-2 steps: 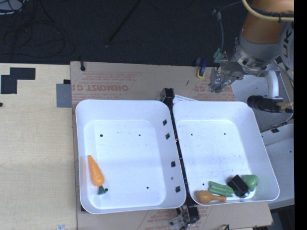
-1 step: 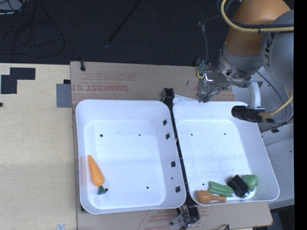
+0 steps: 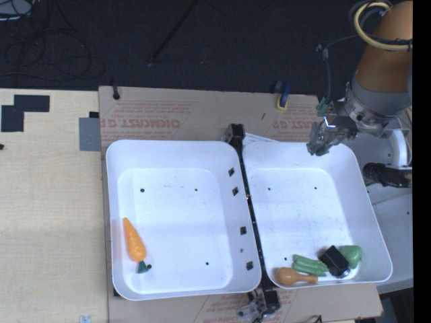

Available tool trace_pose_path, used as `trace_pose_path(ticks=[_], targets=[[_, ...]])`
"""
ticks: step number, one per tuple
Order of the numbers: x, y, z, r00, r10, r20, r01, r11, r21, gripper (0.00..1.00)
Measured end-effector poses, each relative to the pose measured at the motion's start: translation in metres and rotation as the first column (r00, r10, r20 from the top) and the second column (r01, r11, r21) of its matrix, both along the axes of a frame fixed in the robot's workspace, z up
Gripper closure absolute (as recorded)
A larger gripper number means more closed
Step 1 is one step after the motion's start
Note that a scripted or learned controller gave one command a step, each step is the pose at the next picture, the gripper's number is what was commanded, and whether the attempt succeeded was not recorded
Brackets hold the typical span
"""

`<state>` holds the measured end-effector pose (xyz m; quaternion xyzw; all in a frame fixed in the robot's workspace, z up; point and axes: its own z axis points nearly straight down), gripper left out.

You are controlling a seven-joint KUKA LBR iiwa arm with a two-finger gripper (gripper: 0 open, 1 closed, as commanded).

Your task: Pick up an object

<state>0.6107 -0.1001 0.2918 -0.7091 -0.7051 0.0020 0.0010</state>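
White right bin (image 3: 306, 180): toys (image 3: 322, 264) near front, gripper (image 3: 322, 142) far back, grip unclear.

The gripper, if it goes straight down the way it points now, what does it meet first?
Probably the bare floor near the far rim of the right bin. The gripper hangs over that back edge, far from the toys grouped at the near corner. Depth is uncertain, so it might clip the rim.

Smooth white plastic bins (image 3: 168, 155) on printed cardboard (image 3: 202, 113).
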Motion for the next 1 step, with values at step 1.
trace_pose_path(ticks=[1], targets=[[0.0350,0.0145,0.0455,1.000,0.007,0.008,-0.007,1.000,0.001,1.00]])
